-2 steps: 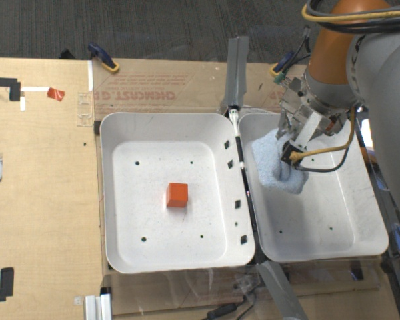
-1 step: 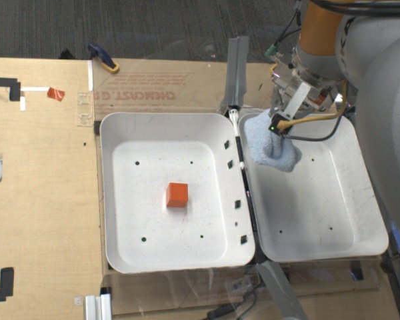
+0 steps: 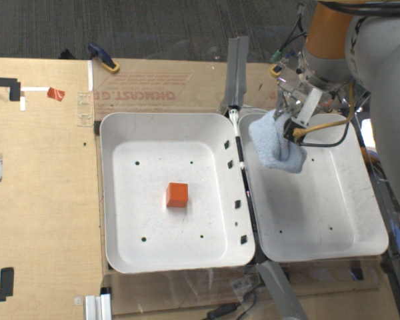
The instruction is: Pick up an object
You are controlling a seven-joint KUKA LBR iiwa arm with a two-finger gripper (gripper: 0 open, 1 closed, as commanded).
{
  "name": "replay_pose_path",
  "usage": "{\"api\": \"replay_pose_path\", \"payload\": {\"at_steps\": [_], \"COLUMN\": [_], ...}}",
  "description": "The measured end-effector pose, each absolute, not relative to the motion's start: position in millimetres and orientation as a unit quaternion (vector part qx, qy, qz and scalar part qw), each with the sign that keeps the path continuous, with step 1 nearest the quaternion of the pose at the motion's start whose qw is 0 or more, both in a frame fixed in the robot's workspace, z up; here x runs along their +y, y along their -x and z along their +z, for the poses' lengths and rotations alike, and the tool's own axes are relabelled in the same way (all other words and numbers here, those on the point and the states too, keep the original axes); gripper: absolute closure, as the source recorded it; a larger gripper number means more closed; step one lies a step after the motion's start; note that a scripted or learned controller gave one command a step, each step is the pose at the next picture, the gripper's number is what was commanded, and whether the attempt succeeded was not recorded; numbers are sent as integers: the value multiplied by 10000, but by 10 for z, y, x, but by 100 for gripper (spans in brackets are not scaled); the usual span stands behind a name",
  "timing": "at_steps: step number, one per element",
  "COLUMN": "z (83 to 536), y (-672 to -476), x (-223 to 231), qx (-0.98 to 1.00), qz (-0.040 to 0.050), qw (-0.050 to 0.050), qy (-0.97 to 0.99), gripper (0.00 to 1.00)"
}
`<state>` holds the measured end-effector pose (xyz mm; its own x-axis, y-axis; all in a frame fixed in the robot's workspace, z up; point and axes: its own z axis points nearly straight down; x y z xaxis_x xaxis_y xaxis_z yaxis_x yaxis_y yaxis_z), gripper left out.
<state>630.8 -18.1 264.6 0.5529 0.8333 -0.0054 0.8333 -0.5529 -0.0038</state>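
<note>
A pale blue cloth [image 3: 275,147] hangs bunched in the back left part of the right bin [image 3: 333,225]. Its top is drawn up into my gripper [image 3: 285,115], which is shut on it, and its lower end droops toward the bin floor. My arm comes in from the upper right, with its orange band above the wrist. A small orange cube [image 3: 177,195] lies apart from all this, near the middle of the left bin [image 3: 120,179].
A grey divider bar [image 3: 237,79] runs between the two bins at the back. Cardboard [image 3: 160,89] lies behind the left bin, and a wooden board [image 3: 33,199] takes up the left side. A blue-and-yellow clamp [image 3: 103,57] sits at the back.
</note>
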Motion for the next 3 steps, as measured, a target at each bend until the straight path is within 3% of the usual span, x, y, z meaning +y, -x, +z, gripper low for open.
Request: {"api": "replay_pose_path", "payload": {"at_steps": [1,2,3], "z": [3332,3655,4027], "y": [-5538,-5123,-4935], "x": [-492,-231,-496], "qx": [-4341,-3009,-2666], "qz": [25,27,21], "qw": [2,-5,-7], "qy": [9009,9536,9638], "gripper": [100,100,100]}}
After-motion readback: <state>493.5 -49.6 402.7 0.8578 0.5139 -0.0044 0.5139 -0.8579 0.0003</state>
